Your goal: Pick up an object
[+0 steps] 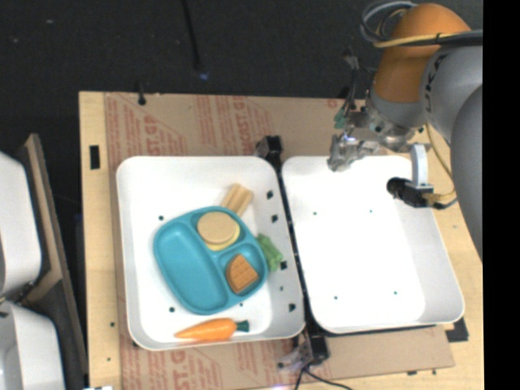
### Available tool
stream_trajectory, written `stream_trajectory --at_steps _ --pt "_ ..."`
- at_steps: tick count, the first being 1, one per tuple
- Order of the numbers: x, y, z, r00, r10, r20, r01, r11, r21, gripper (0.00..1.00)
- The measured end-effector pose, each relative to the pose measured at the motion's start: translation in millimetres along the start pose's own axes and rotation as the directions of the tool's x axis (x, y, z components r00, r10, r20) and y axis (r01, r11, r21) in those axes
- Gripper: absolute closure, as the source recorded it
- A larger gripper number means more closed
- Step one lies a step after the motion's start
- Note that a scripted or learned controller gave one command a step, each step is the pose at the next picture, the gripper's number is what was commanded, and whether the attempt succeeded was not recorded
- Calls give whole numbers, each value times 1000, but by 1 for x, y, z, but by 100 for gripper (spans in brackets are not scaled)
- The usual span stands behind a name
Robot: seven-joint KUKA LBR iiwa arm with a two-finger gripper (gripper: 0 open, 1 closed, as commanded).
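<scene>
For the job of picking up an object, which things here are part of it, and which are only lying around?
Part of the job:
- gripper, above the right bin's far edge
- carrot
- blue tray
- round biscuit
- brown toast piece
- wooden block
- green piece

Only lying around:
- left bin
- right bin
- cardboard sheet

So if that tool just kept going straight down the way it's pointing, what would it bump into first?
Most likely the bare floor of the right bin, near its far rim. The tool hangs over that corner pointing down, with nothing seen beneath it. Depth is hard to judge, so it might catch the rim itself.
</scene>
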State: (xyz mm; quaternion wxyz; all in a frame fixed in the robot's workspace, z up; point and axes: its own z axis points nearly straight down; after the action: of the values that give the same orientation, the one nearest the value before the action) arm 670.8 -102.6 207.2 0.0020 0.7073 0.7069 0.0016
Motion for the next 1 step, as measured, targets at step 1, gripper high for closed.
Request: stream_trajectory --at_steps 1 --pt "41 -34 -18 1000 -3 -1 3 1000 2 100"
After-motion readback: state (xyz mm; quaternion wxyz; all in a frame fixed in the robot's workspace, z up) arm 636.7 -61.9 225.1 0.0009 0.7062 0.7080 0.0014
